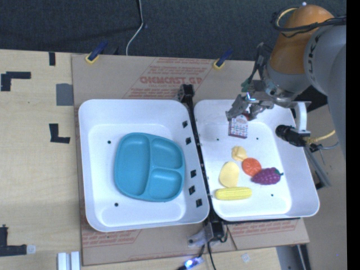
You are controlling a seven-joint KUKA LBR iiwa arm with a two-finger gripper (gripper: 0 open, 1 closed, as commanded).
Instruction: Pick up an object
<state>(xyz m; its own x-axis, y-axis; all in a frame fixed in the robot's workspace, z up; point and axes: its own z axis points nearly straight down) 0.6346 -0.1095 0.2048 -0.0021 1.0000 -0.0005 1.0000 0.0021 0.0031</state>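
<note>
The claw (243, 110) is positioned over the upper part of the right bin (292, 207), at the end of the grey arm (332, 49) with its orange band (295, 35). A small red-and-white patterned packet (238, 128) sits directly under the claw tips, its top edge meeting them; whether the fingers are closed on it or merely above it cannot be told (the tips merge with the packet at this angle).

Below the packet, in the same bin, lies a cluster of toy foods: a small yellow piece (239, 152), an orange-red tomato (251, 166), a purple grape bunch (266, 176), a pale yellow lemon-like piece (229, 174) and a yellow corn cob (233, 193). All lie well apart from the claw.

The left bin (93, 122) holds a blue divided plate (149, 166). Both bins rest on cardboard (163, 77) on the surface (34, 167).
</note>
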